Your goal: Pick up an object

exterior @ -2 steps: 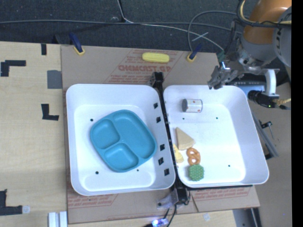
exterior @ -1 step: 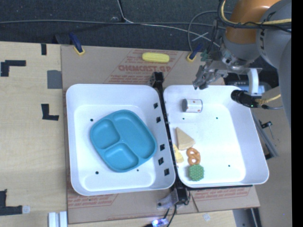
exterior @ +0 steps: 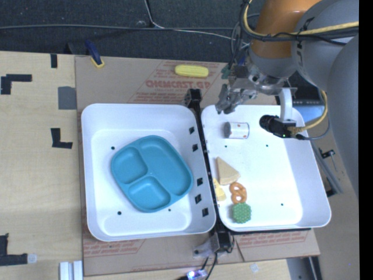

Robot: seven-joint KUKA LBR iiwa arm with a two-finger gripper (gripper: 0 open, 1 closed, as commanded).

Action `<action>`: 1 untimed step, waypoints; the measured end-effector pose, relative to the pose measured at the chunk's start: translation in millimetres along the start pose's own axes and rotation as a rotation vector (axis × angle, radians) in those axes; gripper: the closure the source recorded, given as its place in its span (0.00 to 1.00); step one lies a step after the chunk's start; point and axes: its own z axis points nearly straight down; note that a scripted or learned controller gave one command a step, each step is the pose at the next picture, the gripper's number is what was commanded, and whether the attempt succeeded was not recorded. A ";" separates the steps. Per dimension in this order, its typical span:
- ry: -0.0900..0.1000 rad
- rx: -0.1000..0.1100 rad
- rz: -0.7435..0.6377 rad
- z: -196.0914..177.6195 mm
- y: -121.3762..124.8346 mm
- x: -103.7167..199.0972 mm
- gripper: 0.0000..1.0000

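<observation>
My gripper (exterior: pixel 228 105) hangs above the back left corner of the right bin (exterior: pixel 303 174), with nothing between its fingers. Just below and right of it a small grey-and-white cylinder (exterior: pixel 236 130) lies on its side on the bin floor. Nearer the front left of that bin lie a pale cheese wedge (exterior: pixel 226 171), an orange pretzel (exterior: pixel 238 192) and a green knobbly piece (exterior: pixel 241 213). A small yellow piece (exterior: pixel 219 192) sits against the bin's left wall.
The left bin (exterior: pixel 99 214) holds a blue divided plate (exterior: pixel 151 172). A yellow banana-like toy (exterior: pixel 191 70) lies on the cardboard behind the bins. Black clips join the two bins along the divider (exterior: pixel 199 150). The right half of the right bin is bare.
</observation>
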 end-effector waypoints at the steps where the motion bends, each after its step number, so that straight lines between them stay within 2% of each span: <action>1: 0.000 0.000 0.001 0.5 -9.2 44.4 1.00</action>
